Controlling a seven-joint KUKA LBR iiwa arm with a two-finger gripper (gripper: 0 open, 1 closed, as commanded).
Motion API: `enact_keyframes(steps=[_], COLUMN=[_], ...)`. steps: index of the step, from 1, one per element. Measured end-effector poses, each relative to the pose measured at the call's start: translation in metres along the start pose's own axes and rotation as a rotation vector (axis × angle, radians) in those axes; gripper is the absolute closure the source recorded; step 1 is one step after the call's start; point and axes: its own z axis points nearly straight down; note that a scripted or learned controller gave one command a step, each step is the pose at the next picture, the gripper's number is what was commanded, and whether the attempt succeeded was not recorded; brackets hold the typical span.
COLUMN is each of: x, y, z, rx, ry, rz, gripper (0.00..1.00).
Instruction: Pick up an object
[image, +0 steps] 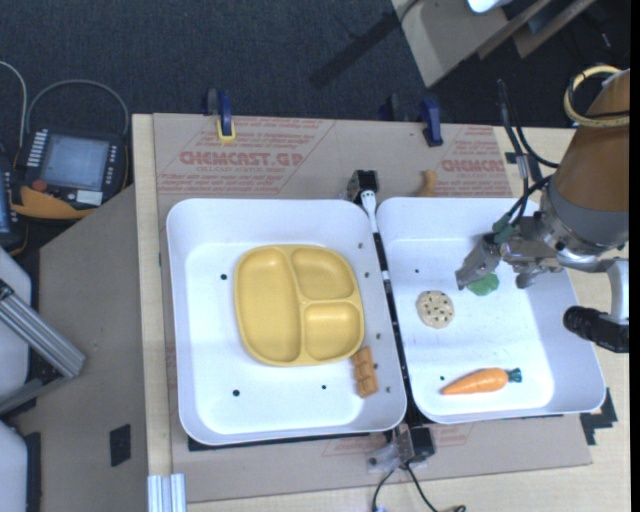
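From my remote station I see the grey arm with its orange band reaching in from the right, its two-finger gripper (487, 272) low over the right-hand shallow white bin (560, 400). A small green object (485, 284) sits right at the fingertips; it looks pinched between them, though the view is too coarse for me to be sure, and I cannot tell whether it is lifted off the bin floor. The fingers appear only narrowly parted around it.

Just beside that spot, toward the bin's middle, lies a round tan cookie with dark chips (435, 309), apart from the gripper. Near the bin's front edge rests an orange toy carrot with a green stem (480, 381), lying on its side, well clear of the arm.

The left-hand shallow white bin (200, 300) holds a yellow plastic plate with three compartments (298, 304), and a small brown waffle-like piece (365, 372) lies just beside the plate's near right corner.
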Motion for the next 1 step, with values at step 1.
enact_keyframes(steps=[1], x=[0.0001], y=[0.0023], z=[-0.0066], rx=[-0.014], ry=[-0.001], rz=[-0.002], gripper=[0.0])
